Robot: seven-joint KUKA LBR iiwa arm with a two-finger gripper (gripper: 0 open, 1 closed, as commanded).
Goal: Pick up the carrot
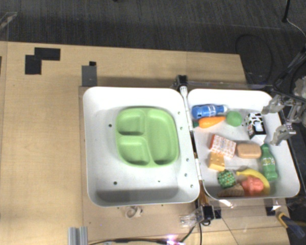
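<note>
The carrot (211,121) is a small orange piece lying in the right bin (290,162), near its upper left corner, just below a blue can (208,110) and left of a green ball (234,118). My gripper (278,120) hangs at the right bin's upper right rim, well to the right of the carrot. Its two fingers (272,106) stand apart with nothing between them.
The right bin also holds a black-and-white carton (255,124), a red-checked packet (222,145), a cheese wedge (217,161), bread (248,150), a green bottle (268,163), a banana (253,176), broccoli (226,178) and a red fruit (252,186). The left bin (99,182) bears a green divided plate (145,136).
</note>
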